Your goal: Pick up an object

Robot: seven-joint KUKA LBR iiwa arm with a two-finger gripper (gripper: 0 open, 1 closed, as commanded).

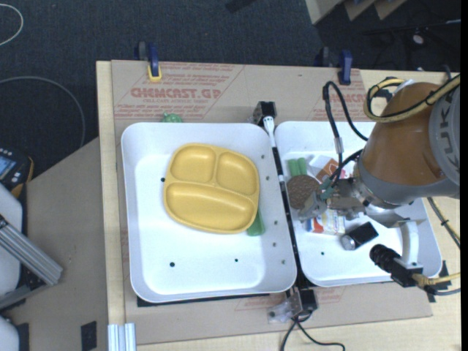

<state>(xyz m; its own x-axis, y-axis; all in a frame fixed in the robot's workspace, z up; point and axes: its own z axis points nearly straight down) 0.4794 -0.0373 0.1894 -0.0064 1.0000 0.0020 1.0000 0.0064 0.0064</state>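
Near the right bin's (431, 234) left wall, just beside the gripper (316, 202), whose state cannot be told, the brown disc (300, 189) is judged light, stiff, best pinched across its rim.

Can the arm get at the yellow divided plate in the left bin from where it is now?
Probably yes. The yellow plate lies open in the left bin with nothing on top. The arm hangs over the right bin, so it must cross the rims between the bins first.
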